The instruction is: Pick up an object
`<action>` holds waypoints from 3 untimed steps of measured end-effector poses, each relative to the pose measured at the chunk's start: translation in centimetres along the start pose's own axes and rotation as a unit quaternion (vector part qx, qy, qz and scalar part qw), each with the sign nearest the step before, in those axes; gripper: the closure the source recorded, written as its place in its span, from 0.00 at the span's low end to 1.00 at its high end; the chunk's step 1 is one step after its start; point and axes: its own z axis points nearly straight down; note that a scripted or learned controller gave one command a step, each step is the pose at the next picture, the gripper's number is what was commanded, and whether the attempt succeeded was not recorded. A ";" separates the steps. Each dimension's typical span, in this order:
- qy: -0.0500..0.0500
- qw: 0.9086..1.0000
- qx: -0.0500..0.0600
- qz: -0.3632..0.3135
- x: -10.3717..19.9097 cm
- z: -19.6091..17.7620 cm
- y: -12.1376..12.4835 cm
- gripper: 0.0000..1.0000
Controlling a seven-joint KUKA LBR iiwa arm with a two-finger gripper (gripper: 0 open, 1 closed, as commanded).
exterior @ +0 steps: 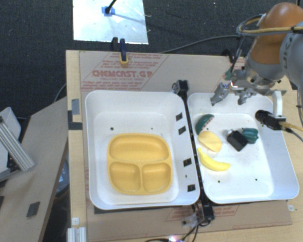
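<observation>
Dark carpet surrounds a board-topped bench (141,69) carrying two shallow white bins side by side. Left bin (98,110) holds a yellow divided tray (139,163). Right bin (278,170) holds the candidate items, clustered toward its left and middle: a banana (213,162), a pale yellow rounded piece (210,141) just above it, a dark green piece (204,121) near the divider, and a black block (237,140) touching a teal item (250,134). Gripper (231,96) hovers above the far edge of the right bin, fingers spread apart and grasping nothing. Assessment: the approach step is in hand; no item is lifted. Next move calls for travel toward the cluster, descent over one chosen item, and closure; the black block and teal item touch, so a clean single grasp there looks doubtful
</observation>
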 end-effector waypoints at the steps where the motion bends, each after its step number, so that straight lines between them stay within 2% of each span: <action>1: -0.001 1.000 -0.006 -0.001 0.0 -0.8 0.3 0.00; 2: 0.000 1.000 -0.004 0.000 0.1 4.9 -0.6 0.00; 3: 0.000 1.000 -0.005 -0.002 0.4 10.8 0.2 0.00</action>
